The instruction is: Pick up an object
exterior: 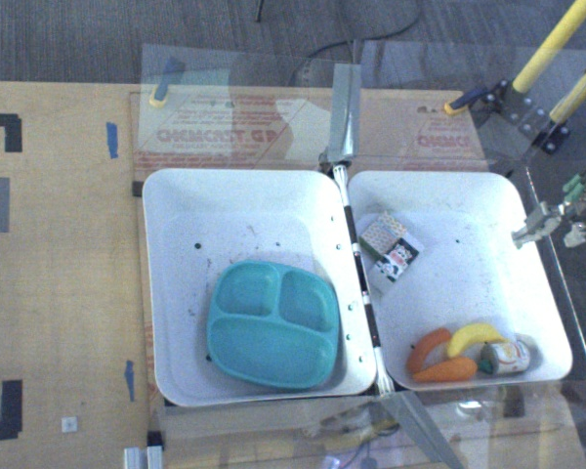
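— Gripper (pixel 550 219)?
— At the right edge, over the right bin (pixel 469 198), by its right rim. Open or closed: cannot tell. Nothing seen held.

— In that bin?
— Small patterned box (pixel 389 245) toward the far left, just beside the divider between the bins. Huddled in the near right corner: orange carrot (pixel 441 367), yellow banana (pixel 474 337) just behind it, small can (pixel 510 357) lying to their right. All touching or nearly so. Well apart from the gripper.

— And the left bin (pixel 176 213)?
— Teal divided plate (pixel 273 325), lying flat in the near half, close to the divider.

— Anything beyond?
— Two yellow poles (pixel 562 32) slanting at the far right.
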Tool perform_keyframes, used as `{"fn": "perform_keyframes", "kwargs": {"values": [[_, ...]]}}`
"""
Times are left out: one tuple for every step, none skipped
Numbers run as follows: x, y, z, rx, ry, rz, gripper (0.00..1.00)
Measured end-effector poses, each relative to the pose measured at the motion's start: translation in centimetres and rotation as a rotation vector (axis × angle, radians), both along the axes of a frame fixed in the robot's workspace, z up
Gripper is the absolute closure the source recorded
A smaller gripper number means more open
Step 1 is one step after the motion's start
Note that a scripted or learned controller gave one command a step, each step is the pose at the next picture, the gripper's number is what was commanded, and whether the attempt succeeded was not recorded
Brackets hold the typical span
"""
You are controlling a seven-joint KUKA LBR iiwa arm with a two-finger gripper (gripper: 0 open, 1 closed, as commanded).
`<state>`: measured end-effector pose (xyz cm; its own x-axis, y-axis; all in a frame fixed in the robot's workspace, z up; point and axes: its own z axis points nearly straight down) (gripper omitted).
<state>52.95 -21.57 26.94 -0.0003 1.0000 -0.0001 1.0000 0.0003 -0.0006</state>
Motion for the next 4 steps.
{"fn": "perform_keyframes", "kwargs": {"values": [[0.1,5.2,-12.5,0.001,0.001,-0.026,0.0],[-4.7,6.8,-18.2,-0.001,-0.01,0.036,0.0],[-1.4,15.5,-8.6,0.0,0.001,-0.057,0.0],[-5.0,9.2,-13.1,0.001,0.002,0.041,0.0]]}}
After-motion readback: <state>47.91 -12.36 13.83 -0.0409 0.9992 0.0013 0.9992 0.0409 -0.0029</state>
